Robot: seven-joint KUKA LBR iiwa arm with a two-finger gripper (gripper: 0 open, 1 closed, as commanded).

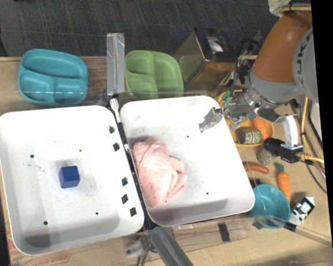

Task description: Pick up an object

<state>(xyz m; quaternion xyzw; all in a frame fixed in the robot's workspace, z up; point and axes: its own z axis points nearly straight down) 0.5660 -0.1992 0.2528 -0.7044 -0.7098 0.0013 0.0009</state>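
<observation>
Pink cloth point(159, 172) lies bunched in right bin point(218, 197) — pincer point(210, 118) apart.

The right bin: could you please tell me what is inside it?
A crumpled pink cloth lies in the right bin, against its left wall. The gripper hovers over the bin's upper right part. Anything under the cloth is covered.

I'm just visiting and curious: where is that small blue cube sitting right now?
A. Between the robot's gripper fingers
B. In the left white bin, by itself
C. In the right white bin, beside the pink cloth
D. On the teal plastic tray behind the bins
B. The small blue cube rests alone on the floor of the left shallow white bin, while the crumpled pink cloth lies in the right white bin.
</observation>
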